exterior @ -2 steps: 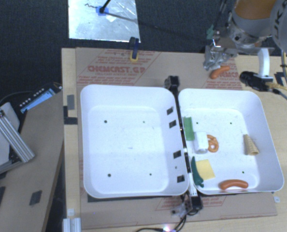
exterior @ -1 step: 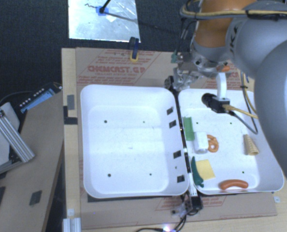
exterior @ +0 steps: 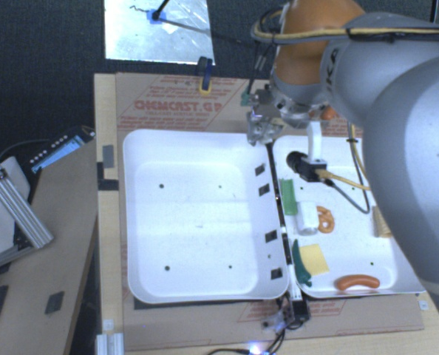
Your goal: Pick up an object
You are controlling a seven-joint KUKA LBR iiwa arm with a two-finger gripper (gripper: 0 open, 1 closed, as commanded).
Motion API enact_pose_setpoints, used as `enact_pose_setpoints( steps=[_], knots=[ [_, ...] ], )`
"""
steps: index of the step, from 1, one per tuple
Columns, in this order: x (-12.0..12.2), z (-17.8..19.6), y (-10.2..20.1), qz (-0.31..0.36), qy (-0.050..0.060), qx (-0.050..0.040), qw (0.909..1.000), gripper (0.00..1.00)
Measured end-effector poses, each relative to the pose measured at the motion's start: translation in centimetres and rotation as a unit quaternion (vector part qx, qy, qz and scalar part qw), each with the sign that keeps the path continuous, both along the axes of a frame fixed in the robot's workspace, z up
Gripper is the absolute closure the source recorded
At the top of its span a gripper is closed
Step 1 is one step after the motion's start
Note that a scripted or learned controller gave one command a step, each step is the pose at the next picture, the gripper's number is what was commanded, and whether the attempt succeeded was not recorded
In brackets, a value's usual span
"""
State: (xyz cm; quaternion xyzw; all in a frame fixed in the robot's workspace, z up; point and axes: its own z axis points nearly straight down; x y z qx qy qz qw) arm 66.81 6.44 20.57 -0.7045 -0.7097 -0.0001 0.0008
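My gripper (exterior: pixel 261 130) hangs over the back end of the wall between the two bins, at the rear left corner of the right bin (exterior: pixel 397 268). Nothing shows in its grasp. The objects lie in the right bin, nearer the front than the gripper: a green stick (exterior: pixel 287 196) along the left wall, a small white block (exterior: pixel 307 220), an orange curled piece (exterior: pixel 325 219), a yellow square (exterior: pixel 313 259), a dark green piece (exterior: pixel 301 269) and an orange sausage shape (exterior: pixel 357 281).
The left bin (exterior: pixel 142 220) lies to the gripper's left. Black clips (exterior: pixel 272 235) line the wall between the bins. A blue and yellow clamp (exterior: pixel 205 76) stands behind the bins. The arm's grey body covers the right bin's far right side.
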Motion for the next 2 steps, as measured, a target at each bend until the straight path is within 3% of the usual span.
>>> enact_pose_setpoints(
  steps=[1, 2],
  knots=[
    [0.2, 8.8, 4.8, 0.001, -0.006, 0.0014, 1.0000, 1.00],
    [0.0, 4.3, 8.8, 0.000, 0.000, 0.0001, 1.0000, 1.00]
  ],
)
